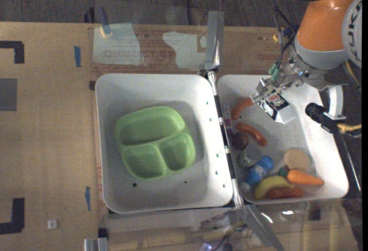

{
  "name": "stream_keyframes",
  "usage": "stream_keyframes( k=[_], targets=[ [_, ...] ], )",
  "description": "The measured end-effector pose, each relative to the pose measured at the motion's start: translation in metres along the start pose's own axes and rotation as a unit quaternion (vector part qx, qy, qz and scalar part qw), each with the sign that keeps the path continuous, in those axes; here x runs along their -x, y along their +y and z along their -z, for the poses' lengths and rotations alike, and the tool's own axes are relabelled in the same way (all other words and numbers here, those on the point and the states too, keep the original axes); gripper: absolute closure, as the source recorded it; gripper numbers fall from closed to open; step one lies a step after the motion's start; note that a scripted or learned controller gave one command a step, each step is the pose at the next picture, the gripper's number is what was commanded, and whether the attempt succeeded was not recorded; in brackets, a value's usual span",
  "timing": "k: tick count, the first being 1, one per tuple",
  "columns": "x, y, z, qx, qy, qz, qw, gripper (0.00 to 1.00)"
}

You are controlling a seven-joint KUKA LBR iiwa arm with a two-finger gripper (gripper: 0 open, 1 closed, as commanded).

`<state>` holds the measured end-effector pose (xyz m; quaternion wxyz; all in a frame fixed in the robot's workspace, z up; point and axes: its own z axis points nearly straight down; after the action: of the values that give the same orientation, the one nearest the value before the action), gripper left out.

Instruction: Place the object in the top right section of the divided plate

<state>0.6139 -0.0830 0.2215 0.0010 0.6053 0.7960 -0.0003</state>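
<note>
Claw point(275, 98) over right bin point(339, 183), grip state unclear, green divided plate point(155, 142) in left bin point(109, 146), "KUKA" lettering partly visible.

Green divided plate point(155, 141) sits in left bin point(109, 100). Right bin point(333, 181) has toy food: carrot point(305, 178), banana point(270, 185), sausage point(253, 133), blue cup point(260, 169). Gripper point(275, 94) hangs over right bin's far end.

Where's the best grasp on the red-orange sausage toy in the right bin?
Probably the middle of the red-orange sausage toy, coming straight down. It lies flat and diagonal on the right white bin's floor, so close across its narrow width. Its upper right side looks open; a dark round object sits near its lower left end.
</note>
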Motion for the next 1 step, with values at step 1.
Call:
stream_keyframes(
  k=[1],
  targets=[
    [-0.079,-0.048,-0.0375,-0.002,0.002,-0.142,0.9899,1.0]
  ],
)
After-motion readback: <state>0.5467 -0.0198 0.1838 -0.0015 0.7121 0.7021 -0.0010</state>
